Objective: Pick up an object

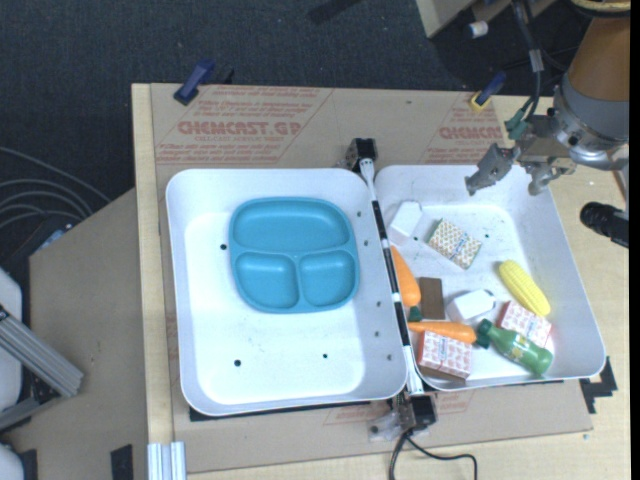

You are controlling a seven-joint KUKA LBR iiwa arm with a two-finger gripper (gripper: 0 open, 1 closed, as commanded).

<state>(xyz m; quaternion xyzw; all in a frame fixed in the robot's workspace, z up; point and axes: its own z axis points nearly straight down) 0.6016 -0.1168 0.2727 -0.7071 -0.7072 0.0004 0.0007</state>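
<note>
My gripper (515, 171) hangs open above the far edge of the right bin (575, 268), with nothing between its fingers. Below it in that bin lie a white block (405, 219), a speckled box (453, 243), a yellow corn cob (523, 287), an orange carrot (404, 277), a brown block (430, 297), a second carrot (442, 331), a white piece (473, 302), a green bottle (515, 347) and two red-and-white patterned boxes (443, 354), (524, 324). The speckled box is the nearest to the gripper, a little below and to its left.
The left bin (195, 298) holds a blue divided plate (294, 252). Both bins rest on a cardboard sheet (290, 128) with blue clamps at its far corners. The arm's orange band and wrist rise at the upper right.
</note>
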